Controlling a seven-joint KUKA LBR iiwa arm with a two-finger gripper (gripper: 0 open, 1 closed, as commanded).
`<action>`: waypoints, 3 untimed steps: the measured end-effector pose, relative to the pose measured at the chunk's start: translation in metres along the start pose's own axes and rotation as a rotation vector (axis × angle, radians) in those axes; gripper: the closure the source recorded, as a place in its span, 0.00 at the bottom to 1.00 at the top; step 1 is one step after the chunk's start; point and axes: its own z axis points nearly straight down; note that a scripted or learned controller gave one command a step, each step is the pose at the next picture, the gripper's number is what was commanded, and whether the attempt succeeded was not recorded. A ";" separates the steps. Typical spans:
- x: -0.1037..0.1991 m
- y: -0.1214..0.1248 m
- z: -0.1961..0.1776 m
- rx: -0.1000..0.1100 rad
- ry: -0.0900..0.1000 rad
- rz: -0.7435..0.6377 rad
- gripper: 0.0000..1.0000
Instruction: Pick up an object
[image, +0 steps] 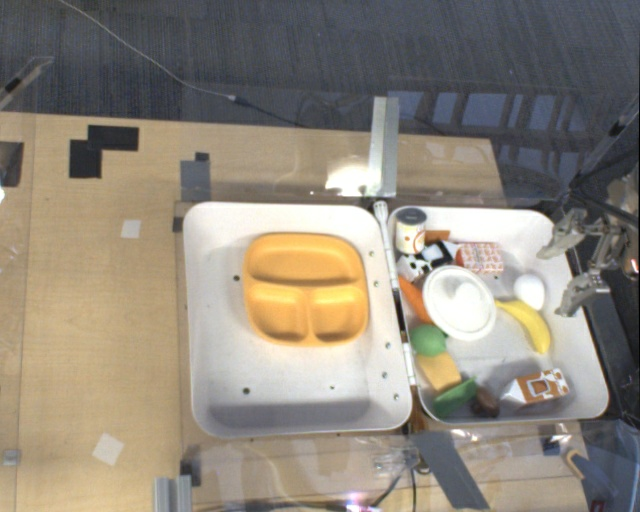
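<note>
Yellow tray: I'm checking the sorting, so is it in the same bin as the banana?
No, the yellow tray lies in the left bin, while the banana lies in the right bin.

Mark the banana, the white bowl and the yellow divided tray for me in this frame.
banana (530, 326), camera view, middle of its curved body.
white bowl (459, 301), camera view, centre of its inside.
yellow divided tray (304, 287), camera view, the ridge where its compartments meet.

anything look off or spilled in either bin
Nothing looks spilled or broken. The right bin is a crowded jumble: the white bowl sits among the banana, a white egg, a green ball and a small carton lying tilted. The yellow divided tray lies flat, alone, in the left bin.
</note>
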 end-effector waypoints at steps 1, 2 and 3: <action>0.029 -0.021 0.128 -0.004 0.012 -0.038 0.00; 0.036 -0.019 0.170 0.005 -0.025 -0.026 0.00; 0.008 -0.010 0.192 0.005 -0.013 -0.245 0.00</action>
